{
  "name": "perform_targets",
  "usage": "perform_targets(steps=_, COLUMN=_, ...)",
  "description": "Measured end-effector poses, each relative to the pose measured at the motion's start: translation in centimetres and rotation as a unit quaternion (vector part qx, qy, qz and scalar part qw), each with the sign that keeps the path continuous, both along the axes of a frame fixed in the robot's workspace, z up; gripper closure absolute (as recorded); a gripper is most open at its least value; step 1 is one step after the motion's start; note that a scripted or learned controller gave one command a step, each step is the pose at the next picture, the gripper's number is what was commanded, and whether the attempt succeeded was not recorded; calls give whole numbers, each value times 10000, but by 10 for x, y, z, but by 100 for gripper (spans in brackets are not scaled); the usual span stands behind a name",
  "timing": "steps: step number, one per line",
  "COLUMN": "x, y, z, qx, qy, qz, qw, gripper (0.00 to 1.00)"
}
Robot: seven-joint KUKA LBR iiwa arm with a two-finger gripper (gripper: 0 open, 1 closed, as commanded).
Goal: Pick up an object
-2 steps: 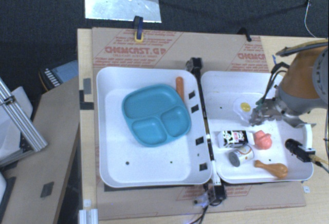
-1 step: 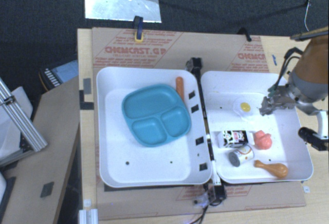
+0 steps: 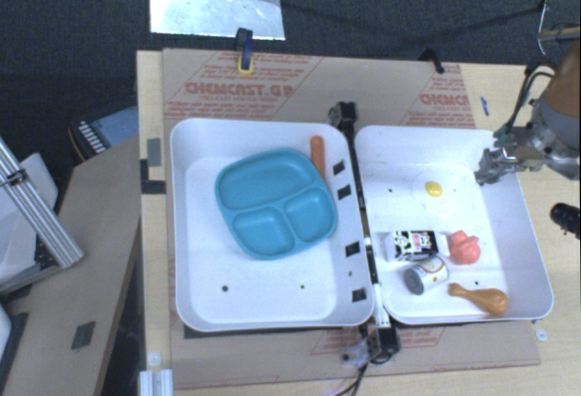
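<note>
Left bin [image 3: 195, 231]: blue plate [image 3: 275, 214]. Right bin [image 3: 531, 267]: small toys.

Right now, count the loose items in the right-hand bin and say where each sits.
5. A small yellow piece mid-bin; a black-and-white carton by the divider; a pink toy right of it; a grey can below; a tan drumstick near the front edge. None looks hidden.

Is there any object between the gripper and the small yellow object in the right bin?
Nothing visible does. The gripper is at the right bin's far right rim, and only bare white floor lies between it and the yellow object.
</note>
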State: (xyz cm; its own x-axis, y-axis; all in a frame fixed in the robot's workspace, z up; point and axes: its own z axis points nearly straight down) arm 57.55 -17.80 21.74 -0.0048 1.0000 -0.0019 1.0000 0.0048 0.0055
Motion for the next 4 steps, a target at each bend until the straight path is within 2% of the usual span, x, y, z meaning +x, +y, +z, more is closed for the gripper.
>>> perform_targets(steps=1, x=9, y=7, z=55, qx=-1, qy=-6, qz=8, qw=10000, gripper=100)
perform_targets(steps=2, x=10, y=7, z=81, qx=4, qy=9, qz=4, qw=10000, gripper=100)
perform_targets(steps=3, x=16, y=60, z=80, qx=10, qy=17, qz=17, qw=10000, gripper=100)
perform_targets(steps=4, x=23, y=109, z=58, qx=13, qy=21, qz=19, qw=10000, gripper=100)
